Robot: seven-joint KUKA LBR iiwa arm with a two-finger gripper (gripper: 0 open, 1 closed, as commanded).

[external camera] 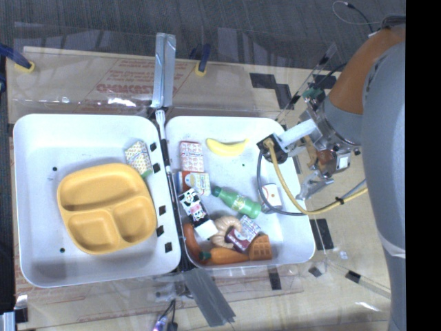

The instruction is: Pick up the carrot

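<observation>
The carrot (224,256) is lying along the near wall of the right bin (293,243), at the bottom of a pile of toy food, with its orange length pointing left to right. A waffle piece (260,248) is sitting just beside its right end, and a small dark red packet (241,237) is resting just above it. A pretzel (222,229) and a cow-patterned milk carton (191,204) are crowding in from the upper left. A green bottle (236,201) is lying tilted near the bin's middle, and a banana (226,145) is resting by the far wall. The gripper (319,178) is hanging over the bin's right rim, well apart from the carrot, with cables looping around it; whether it is apart or together I cannot tell. A yellow divided tray (105,206) is sitting in the left bin (41,267).
</observation>
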